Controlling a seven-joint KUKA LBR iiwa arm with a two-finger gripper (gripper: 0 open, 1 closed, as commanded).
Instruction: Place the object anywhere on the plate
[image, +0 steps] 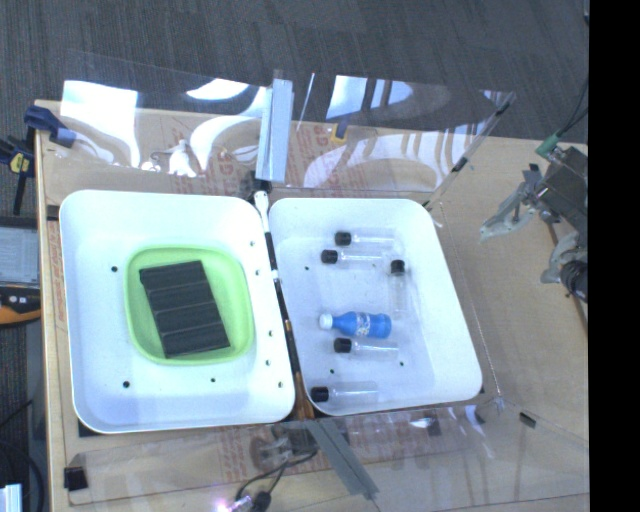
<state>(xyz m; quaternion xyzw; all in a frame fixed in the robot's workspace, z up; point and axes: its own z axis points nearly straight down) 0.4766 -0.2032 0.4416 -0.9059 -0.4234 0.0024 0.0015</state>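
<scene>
We see two white bins side by side on the table (520, 330). In the left bin (90, 380) lies a light green plate (238, 300), squarish with rounded corners, and on it rests the object (183, 308): a dark, flat, rectangular slab with cross ridges dividing it into about four bands, its long axis tilted from 11 o'clock to 5 o'clock. It covers much of the plate's middle and lies fully within the rim.

The right bin (450, 330) holds a small blue bottle (358, 323) with a white cap, lying on its side near the centre, and several clear tubes with black caps (362, 346) scattered around it, from 12 o'clock to 7 o'clock.

The tool (530, 210) sits at 3 o'clock, outside the bins and over bare table, well apart from the plate. Whether it is wide or narrow we cannot tell.
</scene>
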